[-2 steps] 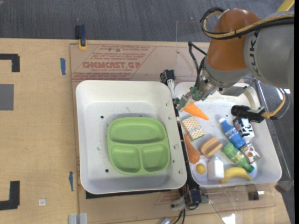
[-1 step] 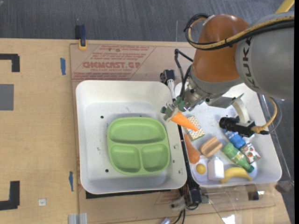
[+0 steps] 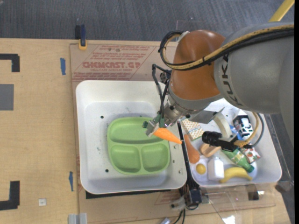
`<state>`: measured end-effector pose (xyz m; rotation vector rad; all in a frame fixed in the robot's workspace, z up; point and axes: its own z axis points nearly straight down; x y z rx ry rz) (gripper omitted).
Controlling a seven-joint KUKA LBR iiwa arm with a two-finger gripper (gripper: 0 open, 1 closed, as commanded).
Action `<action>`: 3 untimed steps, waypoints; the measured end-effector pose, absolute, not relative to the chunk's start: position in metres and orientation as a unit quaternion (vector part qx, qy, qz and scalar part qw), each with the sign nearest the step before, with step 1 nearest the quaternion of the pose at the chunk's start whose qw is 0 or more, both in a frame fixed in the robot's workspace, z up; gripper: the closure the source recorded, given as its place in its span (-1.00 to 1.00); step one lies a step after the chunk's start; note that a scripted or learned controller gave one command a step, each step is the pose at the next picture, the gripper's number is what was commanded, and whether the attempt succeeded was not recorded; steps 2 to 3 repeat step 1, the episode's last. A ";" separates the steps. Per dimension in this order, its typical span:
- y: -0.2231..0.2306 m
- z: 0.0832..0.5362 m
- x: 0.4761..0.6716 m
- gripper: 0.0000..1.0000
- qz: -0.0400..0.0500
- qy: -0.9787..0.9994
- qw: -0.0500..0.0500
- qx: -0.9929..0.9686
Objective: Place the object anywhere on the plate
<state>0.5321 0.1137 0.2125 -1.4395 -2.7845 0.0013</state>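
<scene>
over the right rim of the green plate (image 3: 138, 146), in the left bin (image 3: 88, 125), an orange carrot-shaped object (image 3: 167, 135) lies tilted, tapering rightward. the gripper (image 3: 154, 125) is clamped on its thick end, the grey arm (image 3: 224, 69) bending in from the right, orange band above.
</scene>
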 end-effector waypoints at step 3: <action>0.110 0.212 0.533 -1.00 0.002 -0.887 0.003 -0.462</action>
